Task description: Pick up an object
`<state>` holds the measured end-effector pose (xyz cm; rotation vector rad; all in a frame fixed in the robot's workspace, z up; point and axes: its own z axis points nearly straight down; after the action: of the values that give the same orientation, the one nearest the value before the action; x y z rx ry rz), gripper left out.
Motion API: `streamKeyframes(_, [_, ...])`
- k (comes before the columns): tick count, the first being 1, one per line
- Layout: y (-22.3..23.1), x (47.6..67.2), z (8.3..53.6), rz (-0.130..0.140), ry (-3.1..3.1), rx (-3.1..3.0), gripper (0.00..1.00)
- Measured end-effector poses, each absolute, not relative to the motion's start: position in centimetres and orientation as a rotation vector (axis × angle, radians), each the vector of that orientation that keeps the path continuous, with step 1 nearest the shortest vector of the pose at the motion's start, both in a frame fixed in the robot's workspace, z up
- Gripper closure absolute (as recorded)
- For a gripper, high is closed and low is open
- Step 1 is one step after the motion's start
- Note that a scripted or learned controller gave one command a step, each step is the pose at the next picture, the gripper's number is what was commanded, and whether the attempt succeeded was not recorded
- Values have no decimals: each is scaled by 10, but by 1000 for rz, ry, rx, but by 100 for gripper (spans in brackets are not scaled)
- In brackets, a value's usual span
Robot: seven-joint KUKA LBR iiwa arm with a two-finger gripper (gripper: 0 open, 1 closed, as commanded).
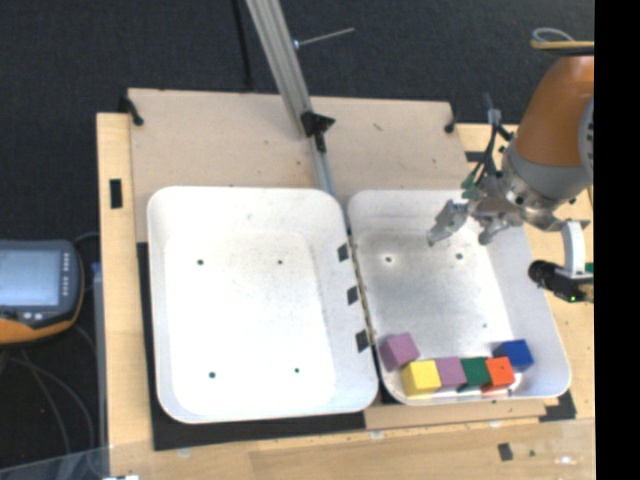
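Note:
Several small blocks lie along the front edge of the right bin (520, 278): a purple block (399, 349), a yellow block (421, 376), a second purple block (451, 371), a green block (474, 370), an orange block (498, 372) and a blue block (514, 353). My gripper (466, 225) hangs over the back part of the right bin, well away from the blocks. Its two fingers stand spread apart with nothing between them.
The left bin (170, 268) lies beside the right one. A slanted metal rail (283, 53) runs from the top of the view down to the gap between the bins. A small screen device (35, 280) sits off the bench at the left.

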<state>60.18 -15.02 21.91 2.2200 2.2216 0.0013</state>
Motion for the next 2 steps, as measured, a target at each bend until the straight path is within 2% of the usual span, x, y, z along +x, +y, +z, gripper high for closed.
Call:
streamKeyframes(1, [-108,555,351,9,2221,2210,0])
streamKeyframes(2, [-109,555,346,0,2223,2216,0])
